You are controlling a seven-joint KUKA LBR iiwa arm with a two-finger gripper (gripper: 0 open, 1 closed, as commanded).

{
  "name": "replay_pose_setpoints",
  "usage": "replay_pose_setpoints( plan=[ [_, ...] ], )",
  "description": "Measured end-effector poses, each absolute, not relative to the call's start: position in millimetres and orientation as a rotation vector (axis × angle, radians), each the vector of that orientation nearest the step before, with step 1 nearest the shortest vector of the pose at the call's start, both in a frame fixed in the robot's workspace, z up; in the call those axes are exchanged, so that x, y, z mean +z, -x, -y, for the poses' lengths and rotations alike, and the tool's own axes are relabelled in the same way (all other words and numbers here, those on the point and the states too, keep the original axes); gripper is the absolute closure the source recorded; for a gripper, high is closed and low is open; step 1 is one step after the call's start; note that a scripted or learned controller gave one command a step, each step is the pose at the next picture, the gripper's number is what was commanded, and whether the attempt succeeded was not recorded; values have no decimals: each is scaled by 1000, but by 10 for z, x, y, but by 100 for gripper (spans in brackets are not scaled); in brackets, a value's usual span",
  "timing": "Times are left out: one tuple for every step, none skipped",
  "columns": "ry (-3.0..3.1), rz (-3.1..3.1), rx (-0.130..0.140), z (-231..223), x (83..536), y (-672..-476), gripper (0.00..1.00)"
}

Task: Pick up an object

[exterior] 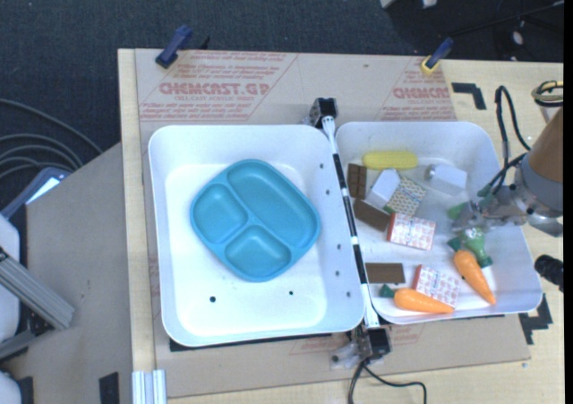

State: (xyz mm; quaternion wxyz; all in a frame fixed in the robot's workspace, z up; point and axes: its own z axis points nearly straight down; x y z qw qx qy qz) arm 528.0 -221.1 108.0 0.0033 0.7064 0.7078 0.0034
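A plywood bench (pixel 269 80) stands on dark carpet. The left bin (pixel 170 286) holds a blue divided plate (pixel 255 219). The right bin (pixel 519 295) holds a yellow corn cob (pixel 390 159), two toy carrots (pixel 473 274) near its front edge, brown blocks and patterned boxes. The gripper (pixel 479 214) sits low at that bin's right edge; its grip cannot be told.

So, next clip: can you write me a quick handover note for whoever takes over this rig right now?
Gripper: low in the right bin, near its right wall, just above a carrot; open or shut cannot be told, nothing visibly held.
Objects: second carrot, yellow corn and small boxes lie in the right bin; a blue divided plate sits in the left bin.
Done: no pick confirmed.
Left: grasp one object and lift it.
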Motion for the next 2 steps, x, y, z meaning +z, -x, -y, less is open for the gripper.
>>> replay_pose_setpoints(
  plan=[
    [-2219,-2222,1,1415,1298,-5511,100],
    [-2220,-2224,2,452,1848,-5771,100]
  ],
)
